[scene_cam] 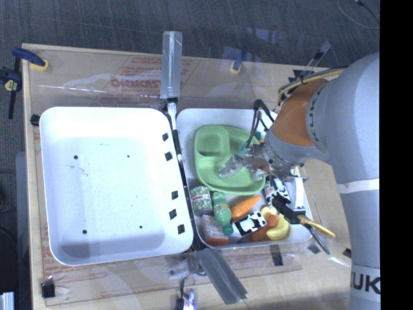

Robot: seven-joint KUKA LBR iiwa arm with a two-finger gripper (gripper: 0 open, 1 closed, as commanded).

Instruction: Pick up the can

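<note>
The grey arm (348, 141) with its orange band is being reached in from the right over the right bin (187, 124), and its hand (233, 166) is being held low above the green divided tray (222, 160) lying in the far half of that bin. Whether the hand is released or clenched cannot be told, since it is blurred against the tray. The can (201, 200), with its green and white label, is lying on its side against the left wall of the right bin, just near of the tray and apart from the hand. Beside the can a green bottle (222, 213), a carrot (245, 205), a banana (279, 231) and other small items are being crowded into the near end. The left bin (58, 173) is sitting alongside on the bench (97, 76)
</note>
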